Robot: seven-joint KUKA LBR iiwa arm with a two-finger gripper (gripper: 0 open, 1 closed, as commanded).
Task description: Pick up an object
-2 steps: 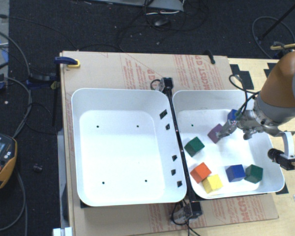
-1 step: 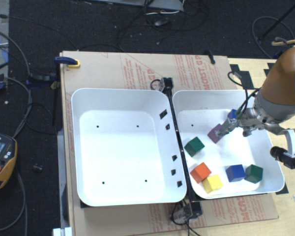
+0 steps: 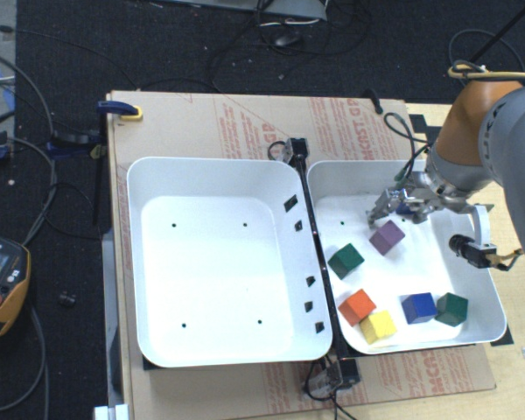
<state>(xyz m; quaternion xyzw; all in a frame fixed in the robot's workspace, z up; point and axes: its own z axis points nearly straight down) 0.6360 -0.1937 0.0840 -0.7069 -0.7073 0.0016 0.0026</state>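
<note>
The arm (image 3: 486,138) reaches in from the right over the right bin (image 3: 472,335), its orange band above the grey wrist, and the gripper (image 3: 392,210) hangs low in the upper part of that bin, near the back wall. Whether it is open or closed cannot be told from this slanted view, since the metal parts at its tip blur together; nothing can be seen clamped in it. Just below and touching or nearly touching the tip lies the purple block (image 3: 387,236), a small cube resting on the bin floor, turned so that its edges run diagonally to the bin walls and one corner points toward the gripper; being a cube, it has no clear long axis. To its lower left, near the divider between the bins, sits the green block (image 3: 346,259), also rotated against the walls. Farther toward the front edge the orange block (image 3: 358,305) and the yellow block (image 3: 379,325) lie just beside each other, seemingly touching at a corner. To their right the blue block (image 3: 418,308) and a dark green block (image 3: 452,309) sit side by side close to the front right corner. The left bin (image 3: 149,261) sits against the right one, with small black clips along the shared rim. Both bins rest on a cardboard sheet (image 3: 245,121) laid over the dark bench.
</note>
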